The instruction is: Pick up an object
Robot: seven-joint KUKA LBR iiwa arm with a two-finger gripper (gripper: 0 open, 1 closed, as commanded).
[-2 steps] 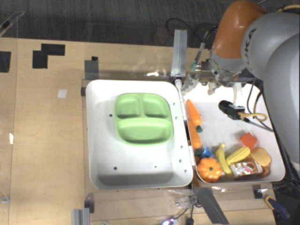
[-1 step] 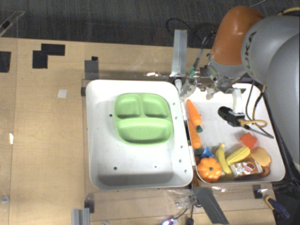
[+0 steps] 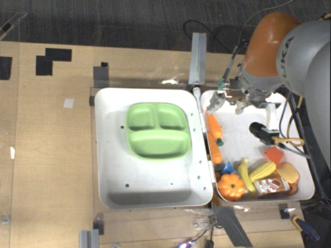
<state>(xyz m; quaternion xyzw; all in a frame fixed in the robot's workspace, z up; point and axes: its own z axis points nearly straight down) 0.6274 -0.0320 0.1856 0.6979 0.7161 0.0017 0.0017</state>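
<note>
My gripper (image 3: 226, 105) hangs over the far left part of the right bin (image 3: 235, 133), fingers spread open with nothing between them. Just below it, an orange carrot (image 3: 214, 126) lies along the bin's left wall, and a second carrot (image 3: 215, 152) lies nearer the front. Crowded into the front of the bin are a small orange pumpkin (image 3: 231, 186), a yellow banana (image 3: 245, 175), a corn cob (image 3: 262, 170), a red-labelled bottle (image 3: 271, 186), an orange block (image 3: 274, 154) and a tan bun (image 3: 289, 172).
A green divided plate (image 3: 156, 129) sits in the left bin (image 3: 111, 154). A small blue piece (image 3: 227, 167) lies by the pumpkin. Bare white floor shows in the middle of the right bin. The grey arm with its orange band (image 3: 266, 35) comes in from the upper right.
</note>
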